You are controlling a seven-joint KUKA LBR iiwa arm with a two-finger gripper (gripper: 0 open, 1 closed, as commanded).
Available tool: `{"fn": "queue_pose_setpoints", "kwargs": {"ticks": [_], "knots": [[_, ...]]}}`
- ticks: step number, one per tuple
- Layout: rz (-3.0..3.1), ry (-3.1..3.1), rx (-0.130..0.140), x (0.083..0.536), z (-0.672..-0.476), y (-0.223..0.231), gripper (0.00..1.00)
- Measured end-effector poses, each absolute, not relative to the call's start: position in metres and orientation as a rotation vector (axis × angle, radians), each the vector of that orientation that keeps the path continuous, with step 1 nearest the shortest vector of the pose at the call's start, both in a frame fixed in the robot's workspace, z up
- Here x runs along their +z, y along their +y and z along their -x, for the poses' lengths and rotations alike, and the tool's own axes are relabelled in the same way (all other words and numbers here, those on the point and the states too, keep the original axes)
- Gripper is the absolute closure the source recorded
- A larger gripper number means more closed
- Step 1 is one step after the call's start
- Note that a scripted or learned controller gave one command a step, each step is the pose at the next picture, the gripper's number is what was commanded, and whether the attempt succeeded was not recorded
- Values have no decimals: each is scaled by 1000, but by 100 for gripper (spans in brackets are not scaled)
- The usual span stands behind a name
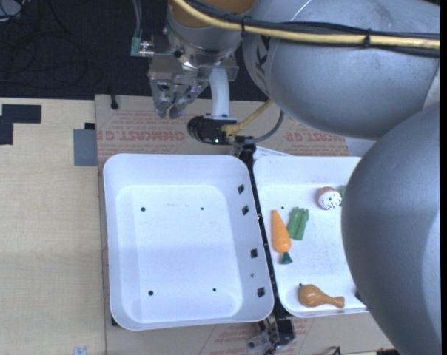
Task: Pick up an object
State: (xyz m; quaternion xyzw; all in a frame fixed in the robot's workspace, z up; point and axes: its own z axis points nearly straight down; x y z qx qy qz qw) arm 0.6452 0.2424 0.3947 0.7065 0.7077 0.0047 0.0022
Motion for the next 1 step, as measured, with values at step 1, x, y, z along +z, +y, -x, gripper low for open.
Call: {"fn": "queue_pose_setpoints", "kwargs": {"ticks": [1], "knots": [[-2224,2226,-17,305,-642,244,100]]}}
